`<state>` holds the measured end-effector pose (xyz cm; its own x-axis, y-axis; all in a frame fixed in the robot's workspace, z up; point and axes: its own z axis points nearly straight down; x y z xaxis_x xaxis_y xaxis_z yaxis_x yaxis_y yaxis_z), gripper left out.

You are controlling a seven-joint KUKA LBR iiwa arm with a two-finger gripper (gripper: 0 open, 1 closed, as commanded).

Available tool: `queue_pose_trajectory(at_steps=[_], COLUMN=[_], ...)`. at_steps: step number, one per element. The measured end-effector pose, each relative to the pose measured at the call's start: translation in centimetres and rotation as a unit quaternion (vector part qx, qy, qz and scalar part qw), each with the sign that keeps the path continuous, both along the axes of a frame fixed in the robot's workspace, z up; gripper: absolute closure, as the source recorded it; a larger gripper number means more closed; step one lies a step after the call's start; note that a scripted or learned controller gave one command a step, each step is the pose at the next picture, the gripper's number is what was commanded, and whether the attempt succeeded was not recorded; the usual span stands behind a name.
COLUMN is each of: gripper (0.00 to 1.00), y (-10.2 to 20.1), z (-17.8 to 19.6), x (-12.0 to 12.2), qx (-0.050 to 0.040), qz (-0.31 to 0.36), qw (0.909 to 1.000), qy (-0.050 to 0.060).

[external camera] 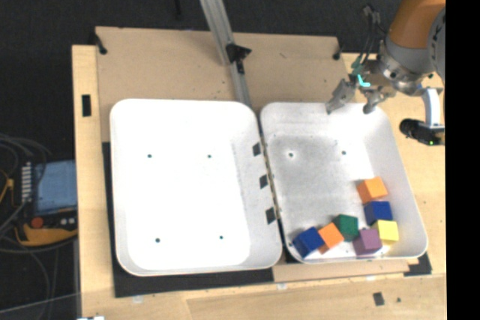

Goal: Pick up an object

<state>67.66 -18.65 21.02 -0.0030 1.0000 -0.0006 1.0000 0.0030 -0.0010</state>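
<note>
Smooth white bins point(187, 183), seemingly plastic, on a matt, wood-like bench point(172, 64); matt coloured blocks point(352, 228).

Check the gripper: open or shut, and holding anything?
Open. The gripper shows two fingers spread apart above the right bin's far edge, nothing between them.

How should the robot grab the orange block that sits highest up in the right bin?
From straight above, jaws closing on two opposite flat side faces of the orange block. It sits as the top of the pile; its upper and left sides face bare bin floor, while a blue block crowds its lower side.
</note>
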Motion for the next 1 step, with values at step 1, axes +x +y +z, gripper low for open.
queue_pose_trajectory(at_steps=[1], gripper=[0.0], y=[-0.09], z=[0.12], x=[0.02], qx=[-0.0015], qz=[0.001], qw=[1.0], qy=[0.0])
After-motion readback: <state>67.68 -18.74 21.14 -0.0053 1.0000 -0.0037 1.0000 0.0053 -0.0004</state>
